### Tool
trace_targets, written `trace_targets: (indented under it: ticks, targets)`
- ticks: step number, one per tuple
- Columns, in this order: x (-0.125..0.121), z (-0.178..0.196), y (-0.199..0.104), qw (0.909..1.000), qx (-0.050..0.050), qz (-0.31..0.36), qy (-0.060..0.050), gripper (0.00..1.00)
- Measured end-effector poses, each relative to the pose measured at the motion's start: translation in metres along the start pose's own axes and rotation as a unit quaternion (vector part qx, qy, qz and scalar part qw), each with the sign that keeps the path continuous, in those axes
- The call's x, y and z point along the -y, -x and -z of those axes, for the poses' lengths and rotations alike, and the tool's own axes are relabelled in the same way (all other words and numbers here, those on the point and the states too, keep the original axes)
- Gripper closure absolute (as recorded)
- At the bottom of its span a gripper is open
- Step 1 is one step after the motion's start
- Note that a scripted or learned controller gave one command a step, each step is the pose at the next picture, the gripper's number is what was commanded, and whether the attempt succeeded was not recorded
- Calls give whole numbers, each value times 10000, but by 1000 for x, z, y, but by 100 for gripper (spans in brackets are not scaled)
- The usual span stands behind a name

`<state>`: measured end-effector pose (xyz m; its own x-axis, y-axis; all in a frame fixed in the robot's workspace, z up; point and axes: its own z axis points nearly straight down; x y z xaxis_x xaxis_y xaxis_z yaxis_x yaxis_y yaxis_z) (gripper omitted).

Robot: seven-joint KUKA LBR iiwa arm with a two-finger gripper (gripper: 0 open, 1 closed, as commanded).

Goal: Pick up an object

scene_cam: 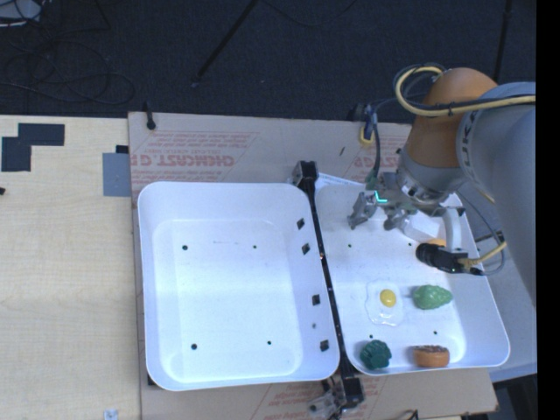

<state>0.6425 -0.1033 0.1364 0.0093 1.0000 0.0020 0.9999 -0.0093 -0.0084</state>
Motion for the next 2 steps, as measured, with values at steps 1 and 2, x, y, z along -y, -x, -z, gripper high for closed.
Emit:
trace_targets:
  ticks: [1, 2]
  targets:
    - [0, -53, -24, 10000, 3, 58, 4, 0]
    - [-1, -49, -21, 10000, 10, 47, 28, 0]
